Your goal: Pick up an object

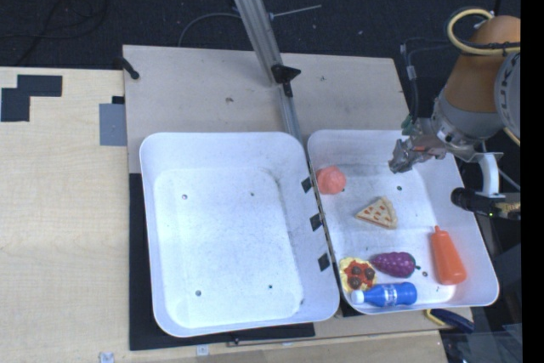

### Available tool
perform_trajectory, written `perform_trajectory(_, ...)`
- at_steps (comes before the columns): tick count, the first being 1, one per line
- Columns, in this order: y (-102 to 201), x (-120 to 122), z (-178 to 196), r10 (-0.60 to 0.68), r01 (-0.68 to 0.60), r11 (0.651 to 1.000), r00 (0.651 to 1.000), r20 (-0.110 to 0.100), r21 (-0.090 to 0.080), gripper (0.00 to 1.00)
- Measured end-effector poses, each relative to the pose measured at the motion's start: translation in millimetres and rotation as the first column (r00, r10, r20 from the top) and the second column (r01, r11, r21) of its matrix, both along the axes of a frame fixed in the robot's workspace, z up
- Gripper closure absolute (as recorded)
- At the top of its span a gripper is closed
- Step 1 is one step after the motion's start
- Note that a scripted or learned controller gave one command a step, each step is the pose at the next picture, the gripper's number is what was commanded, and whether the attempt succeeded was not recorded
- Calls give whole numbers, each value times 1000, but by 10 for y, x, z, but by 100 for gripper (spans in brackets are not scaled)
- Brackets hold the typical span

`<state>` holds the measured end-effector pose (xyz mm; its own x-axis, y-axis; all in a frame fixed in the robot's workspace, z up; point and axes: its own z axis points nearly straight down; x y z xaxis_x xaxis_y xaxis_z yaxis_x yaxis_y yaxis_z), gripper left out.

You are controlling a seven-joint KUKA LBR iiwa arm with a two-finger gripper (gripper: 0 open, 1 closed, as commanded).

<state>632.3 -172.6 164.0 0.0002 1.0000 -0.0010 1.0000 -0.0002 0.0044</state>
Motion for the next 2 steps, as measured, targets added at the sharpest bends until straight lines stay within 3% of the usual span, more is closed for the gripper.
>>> perform_trajectory(1,2,-54,609,0,0,1000,1000,0,0,100)
perform_trajectory(2,-3,-53,726,0,0,1000,1000,-4,1,100)
